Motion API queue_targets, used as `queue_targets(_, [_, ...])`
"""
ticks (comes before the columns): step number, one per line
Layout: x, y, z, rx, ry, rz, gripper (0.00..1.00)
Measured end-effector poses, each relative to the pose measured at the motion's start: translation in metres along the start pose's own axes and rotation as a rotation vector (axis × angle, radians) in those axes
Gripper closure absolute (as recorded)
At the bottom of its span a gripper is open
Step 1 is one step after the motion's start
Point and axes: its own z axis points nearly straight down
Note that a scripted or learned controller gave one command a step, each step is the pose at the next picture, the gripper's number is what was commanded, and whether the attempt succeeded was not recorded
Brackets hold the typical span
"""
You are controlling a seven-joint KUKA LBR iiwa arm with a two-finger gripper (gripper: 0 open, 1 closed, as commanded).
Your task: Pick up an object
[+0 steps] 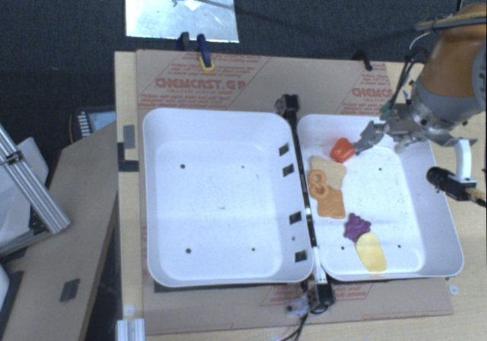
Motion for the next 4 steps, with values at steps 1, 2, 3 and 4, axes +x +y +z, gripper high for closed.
queue_targets(1, [0.054, -0.008, -0.239, -0.021, -0.001, -0.007, 0.0])
queue_targets(2, [-0.009, -0.071, -0.03, 0.017, 0.002, 0.008, 0.0])
queue_targets(3, [-0.085, -0.111, -0.145, -0.012, -0.009, 0.01, 0.0])
queue_targets(4, [-0.08, -0.108, -0.15, -0.007, -0.004, -0.003, 1.0])
